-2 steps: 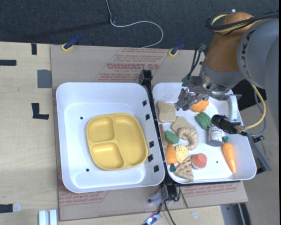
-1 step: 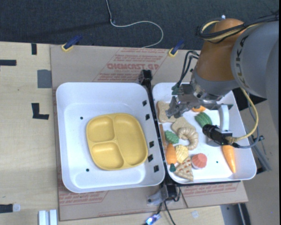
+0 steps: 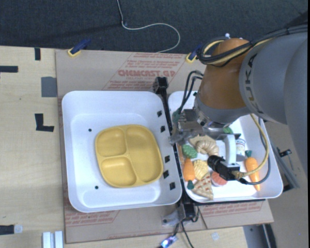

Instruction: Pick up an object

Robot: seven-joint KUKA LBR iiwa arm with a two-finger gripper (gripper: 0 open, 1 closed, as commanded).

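Arm parked low over the right bin, going for the toy food pile

From my remote seat: the gripper point(image 3: 188, 129) is down at the left edge of the right bin point(image 3: 271, 190), right over the jumble of toy food, a croissant point(image 3: 205, 146), a pizza slice point(image 3: 202, 188) and a carrot point(image 3: 252, 168) among it. The orange wrist blocks the tip, so I can't tell how it's set or whether it has anything. These look like light, hard, slick plastic bits, so I'd guess they skid if pinched off-centre; I'd take the croissant across its narrow middle. The arm comes in from the right, wrist pointing steeply down. The left bin point(image 3: 77, 107) has a yellow divided plate point(image 3: 128, 155).
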